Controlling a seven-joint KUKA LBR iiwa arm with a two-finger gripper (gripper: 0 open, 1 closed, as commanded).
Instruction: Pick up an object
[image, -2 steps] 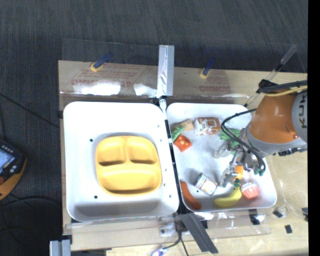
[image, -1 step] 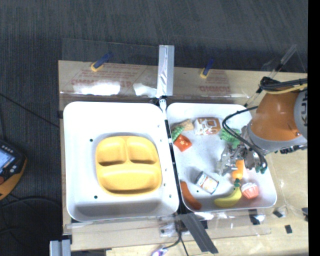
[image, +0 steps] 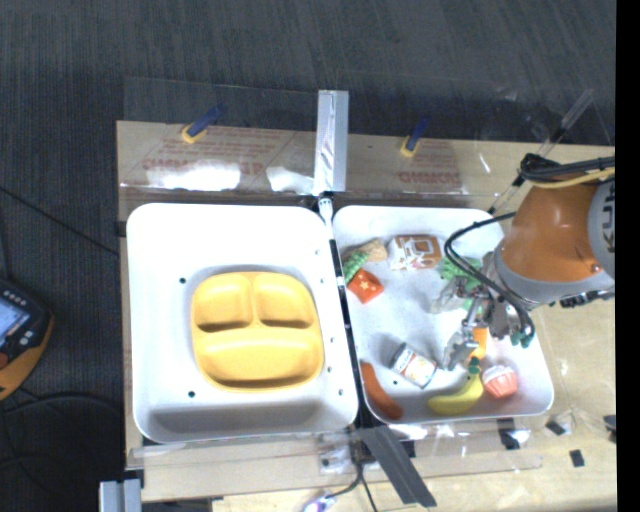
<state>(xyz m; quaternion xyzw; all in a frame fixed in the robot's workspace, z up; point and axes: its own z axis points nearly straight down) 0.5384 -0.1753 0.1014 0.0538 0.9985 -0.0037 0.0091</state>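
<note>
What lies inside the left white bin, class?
The left white bin holds one yellow divided tray with three compartments. The bin floor beneath that tray is covered.

The arm (image: 560, 245) is running off the right edge, so its upper part is getting cut off. Its orange band is covering the far right corner of the right bin (image: 540, 400). The gripper (image: 468, 345) is sitting low among the toys — too small and tangled to tell how it is set. A green thing (image: 462, 270) is hiding partly under the arm — too blurry to name.
</note>
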